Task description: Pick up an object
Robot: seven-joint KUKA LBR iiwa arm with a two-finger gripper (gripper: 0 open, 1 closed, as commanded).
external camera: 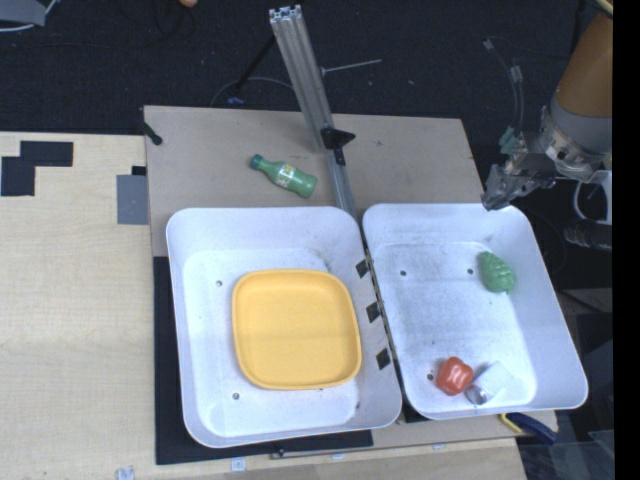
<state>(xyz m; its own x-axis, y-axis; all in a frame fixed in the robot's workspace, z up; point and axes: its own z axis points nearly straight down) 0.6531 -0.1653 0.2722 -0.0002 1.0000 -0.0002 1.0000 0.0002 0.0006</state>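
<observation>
Two white bins sit side by side on a bench. The left bin [195, 368] holds a yellow plate [296, 328] that lies flat in its middle. The right bin [440, 268] holds a green lumpy toy [495, 272] near its far right side and a red toy [454, 375] near its front edge, with a small shiny grey thing [476, 395] touching the red toy. A green bottle [284, 175] lies on its side on the board behind the left bin. The gripper [497, 196] hangs just past the right bin's far right corner.
</observation>
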